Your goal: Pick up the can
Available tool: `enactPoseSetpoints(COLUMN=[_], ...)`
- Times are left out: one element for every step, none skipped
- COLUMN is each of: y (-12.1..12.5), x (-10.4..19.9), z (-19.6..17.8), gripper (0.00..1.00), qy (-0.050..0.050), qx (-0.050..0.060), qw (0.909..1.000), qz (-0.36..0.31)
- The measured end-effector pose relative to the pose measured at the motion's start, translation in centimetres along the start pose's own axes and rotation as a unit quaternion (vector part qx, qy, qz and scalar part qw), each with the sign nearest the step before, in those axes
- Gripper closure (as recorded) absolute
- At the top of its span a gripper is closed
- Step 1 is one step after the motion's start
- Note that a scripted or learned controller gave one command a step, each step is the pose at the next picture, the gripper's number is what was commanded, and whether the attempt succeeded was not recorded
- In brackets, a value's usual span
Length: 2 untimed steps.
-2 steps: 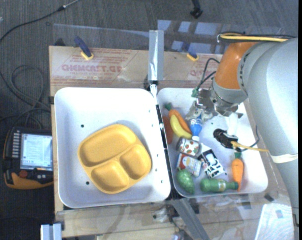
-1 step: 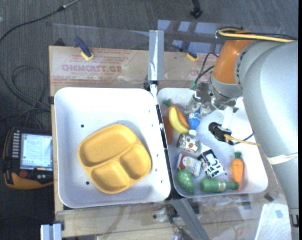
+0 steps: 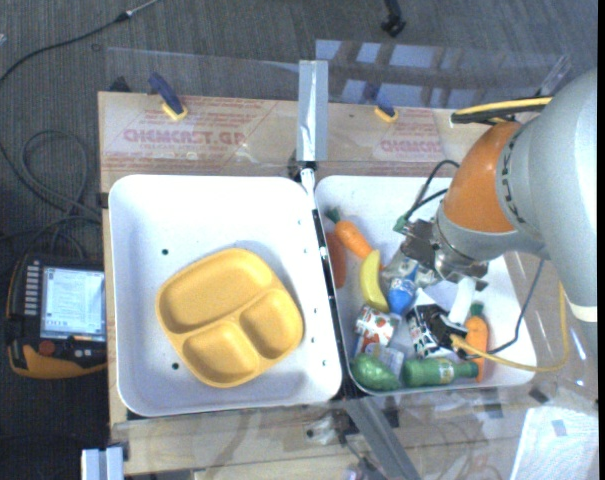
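Hovering: gripper (image 3: 414, 268) over right bin (image 3: 502, 363), its opening hidden | can (image 3: 374, 330) lying in clutter near banana (image 3: 371, 279) | looking light, rigid, slick; gripping across its round sides seems best

Left bin (image 3: 142, 228) open around the yellow tray (image 3: 230, 315); right bin (image 3: 367, 190) packed near side: banana (image 3: 371, 278), carrot (image 3: 352, 238), green bottle (image 3: 437, 371).

Grey arm (image 3: 572, 178), orange band (image 3: 482, 183), black cables
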State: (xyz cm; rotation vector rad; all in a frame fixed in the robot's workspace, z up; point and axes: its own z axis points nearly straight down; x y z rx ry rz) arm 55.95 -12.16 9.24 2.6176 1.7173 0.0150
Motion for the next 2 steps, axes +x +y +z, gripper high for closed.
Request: enactPoseSetpoints(y=[-0.8, -5.1], x=[-3.2, 1.5], z=[-14.2, -9.0], gripper=[1.0, 1.0], qy=[-0.004, -0.002], qx=[0.008, 0.01], qw=[0.9979, 0.9999], qz=[0.064, 0.009])
